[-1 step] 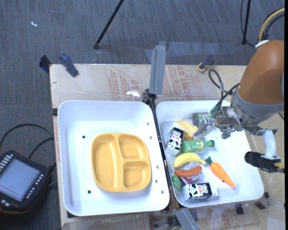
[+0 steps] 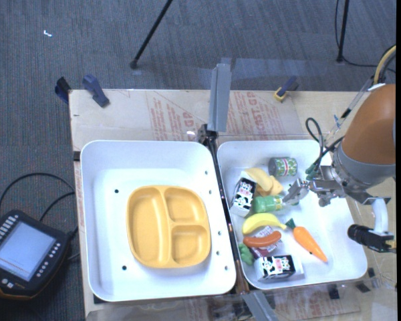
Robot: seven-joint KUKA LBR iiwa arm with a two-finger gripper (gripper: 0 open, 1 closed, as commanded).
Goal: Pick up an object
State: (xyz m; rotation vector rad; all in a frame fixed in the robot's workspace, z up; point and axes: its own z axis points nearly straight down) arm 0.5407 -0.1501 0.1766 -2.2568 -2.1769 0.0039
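Bench (image 2: 154, 112) with 2 white bins (image 2: 100, 179)

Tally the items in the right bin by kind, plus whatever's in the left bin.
Right bin:
Milk cartons: 2
Banana: 1
Carrot: 1
Can: 1
Sausage: 1
Yellow-and-green pieces I can't identify: 2
Left bin:
Yellow divided tray: 1
Total: 9

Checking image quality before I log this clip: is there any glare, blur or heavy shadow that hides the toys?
Camera view: lighting is even and soft; the white bins look bright but not blown out. The yellow tray and carrot are fairly sharp. The claw looks small and slightly soft, its fingers hard to read. Shadows are faint.
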